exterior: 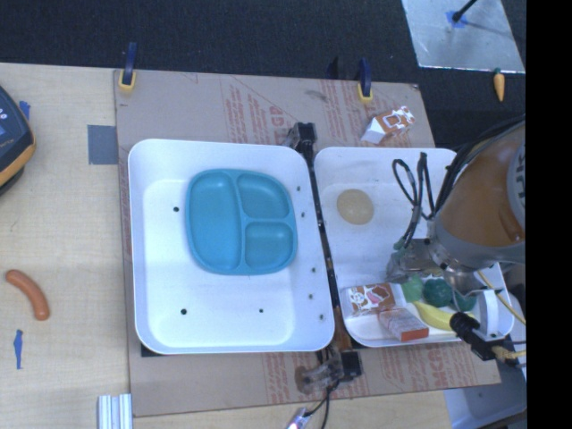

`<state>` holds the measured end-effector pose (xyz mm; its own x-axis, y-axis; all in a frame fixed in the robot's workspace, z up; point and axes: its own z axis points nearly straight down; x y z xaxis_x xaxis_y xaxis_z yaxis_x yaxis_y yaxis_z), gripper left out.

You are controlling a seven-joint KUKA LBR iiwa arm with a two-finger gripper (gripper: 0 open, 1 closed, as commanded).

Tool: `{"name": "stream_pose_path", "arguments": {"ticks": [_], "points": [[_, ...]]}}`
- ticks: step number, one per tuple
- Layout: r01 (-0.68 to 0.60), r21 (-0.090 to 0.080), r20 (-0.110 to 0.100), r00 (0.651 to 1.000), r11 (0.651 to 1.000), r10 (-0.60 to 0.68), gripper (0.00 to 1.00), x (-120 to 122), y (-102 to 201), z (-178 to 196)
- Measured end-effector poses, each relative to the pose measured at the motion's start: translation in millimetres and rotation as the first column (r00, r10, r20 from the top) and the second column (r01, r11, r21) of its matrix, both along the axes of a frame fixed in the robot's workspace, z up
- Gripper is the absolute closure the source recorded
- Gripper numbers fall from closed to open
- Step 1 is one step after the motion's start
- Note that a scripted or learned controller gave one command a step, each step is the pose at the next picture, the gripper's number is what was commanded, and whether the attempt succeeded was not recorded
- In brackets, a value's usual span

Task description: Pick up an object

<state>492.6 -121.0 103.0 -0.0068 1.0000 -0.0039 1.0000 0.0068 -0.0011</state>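
Observation:
The right bin (375,164) holds a round tan cookie (355,207), a small brown-and-white carton (369,298), an orange-ended packet (404,327), a yellow banana (435,316) and a green object (427,290). My gripper (418,272) hangs low over the bin's near right part, right above the green object and partly hiding it. The arm's grey and orange body (483,199) covers the bin's right side. I see nothing clearly held between the fingers.
The left bin (152,266) carries a blue divided plate (241,221). A second small carton (389,125) lies on the cardboard behind the right bin. A sausage (29,293) rests on the bench at far left, near a dark device (11,137).

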Motion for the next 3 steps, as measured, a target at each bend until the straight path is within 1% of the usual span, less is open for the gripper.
{"name": "stream_pose_path", "arguments": {"ticks": [1, 2, 3], "points": [[0.005, 0.004, -0.001, 1.000, 1.000, -0.005, 1.00, -3.2, -46.6, 63.1], [0.004, 0.004, -0.001, 1.000, 1.000, -0.004, 0.00, -3.3, -46.2, 62.7], [0.000, 0.004, -0.001, 1.000, 1.000, 0.000, 0.00, -3.7, 12.2, -11.2]]}}
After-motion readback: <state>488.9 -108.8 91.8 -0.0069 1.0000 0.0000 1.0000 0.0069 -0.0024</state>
